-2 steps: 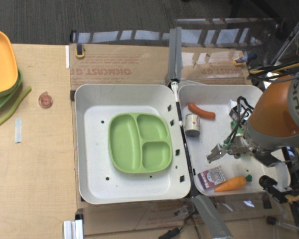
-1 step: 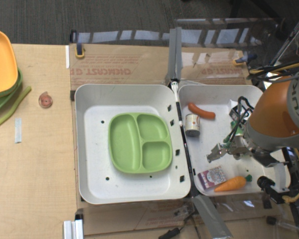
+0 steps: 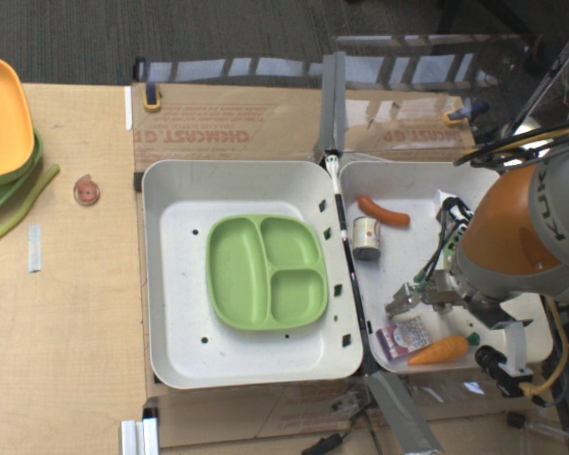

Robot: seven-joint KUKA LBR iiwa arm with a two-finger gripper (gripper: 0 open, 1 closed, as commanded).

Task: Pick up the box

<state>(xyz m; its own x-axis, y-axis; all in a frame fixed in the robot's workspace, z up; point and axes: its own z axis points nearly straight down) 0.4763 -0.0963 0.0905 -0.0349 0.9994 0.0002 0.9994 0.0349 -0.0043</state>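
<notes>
The box (image 3: 405, 336) is a small pink and white packet lying flat near the front edge of the right bin (image 3: 394, 265). An orange carrot (image 3: 438, 351) lies against its right side. My gripper (image 3: 419, 297) hangs just above and behind the box, at the end of the grey arm with its orange band (image 3: 517, 230). The arm covers the right part of this bin. Nothing shows in the gripper's hold.
A red sausage (image 3: 383, 212) and a small can (image 3: 365, 238) lie at the back left of the right bin. The left bin (image 3: 156, 254) holds a green divided plate (image 3: 266, 271). An orange dish (image 3: 0, 121) sits on the bench at far left.
</notes>
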